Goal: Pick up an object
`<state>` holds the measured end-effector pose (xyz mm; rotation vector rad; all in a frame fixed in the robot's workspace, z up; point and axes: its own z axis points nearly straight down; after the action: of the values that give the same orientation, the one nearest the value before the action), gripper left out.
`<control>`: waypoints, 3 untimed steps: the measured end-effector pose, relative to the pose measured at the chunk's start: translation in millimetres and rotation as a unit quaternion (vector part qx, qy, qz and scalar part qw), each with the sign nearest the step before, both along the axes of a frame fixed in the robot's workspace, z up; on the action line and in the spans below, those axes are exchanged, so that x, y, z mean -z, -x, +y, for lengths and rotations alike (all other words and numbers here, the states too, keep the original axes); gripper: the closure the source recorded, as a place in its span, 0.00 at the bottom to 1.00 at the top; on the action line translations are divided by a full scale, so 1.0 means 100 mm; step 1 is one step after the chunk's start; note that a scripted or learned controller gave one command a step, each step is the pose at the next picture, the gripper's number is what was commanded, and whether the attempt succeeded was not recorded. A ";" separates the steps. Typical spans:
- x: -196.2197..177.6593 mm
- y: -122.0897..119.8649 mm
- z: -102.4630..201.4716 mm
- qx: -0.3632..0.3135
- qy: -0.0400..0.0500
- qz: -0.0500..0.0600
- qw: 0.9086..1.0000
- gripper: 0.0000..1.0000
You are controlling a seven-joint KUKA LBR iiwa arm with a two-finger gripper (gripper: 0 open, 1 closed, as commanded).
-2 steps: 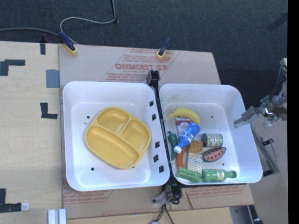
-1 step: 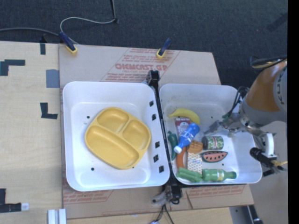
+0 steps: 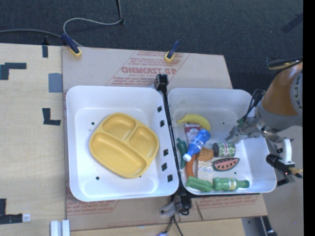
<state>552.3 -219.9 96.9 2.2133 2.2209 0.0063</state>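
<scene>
My gripper (image 3: 235, 133) low in right bin (image 3: 256, 102), near its right wall; grip state cannot tell. Small can (image 3: 224, 149) lies just beside it, toward the bin's middle. Watermelon slice (image 3: 225, 164) beyond can. Yellow plate (image 3: 124, 144) in left bin (image 3: 78, 132).

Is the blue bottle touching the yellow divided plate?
Apart. The camera view shows the blue bottle in the right bin and the yellow divided plate in the left bin, the bin walls between them.

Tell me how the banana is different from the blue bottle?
The banana is yellow and curved; the blue bottle is blue, straight, with a white cap. The banana lies nearer the bin's far wall, the bottle nearer the middle, slanted over other toys. Both lie in the right bin.
</scene>
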 end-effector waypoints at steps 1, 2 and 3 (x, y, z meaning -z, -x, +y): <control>-0.53 0.23 0.58 0.000 -0.001 0.004 1.000 1.00; -0.75 0.69 0.96 0.001 -0.001 0.005 1.000 1.00; -0.68 0.69 1.25 0.001 -0.001 0.005 1.000 1.00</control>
<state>483.7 -95.1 165.3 2.2211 2.2244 -0.0014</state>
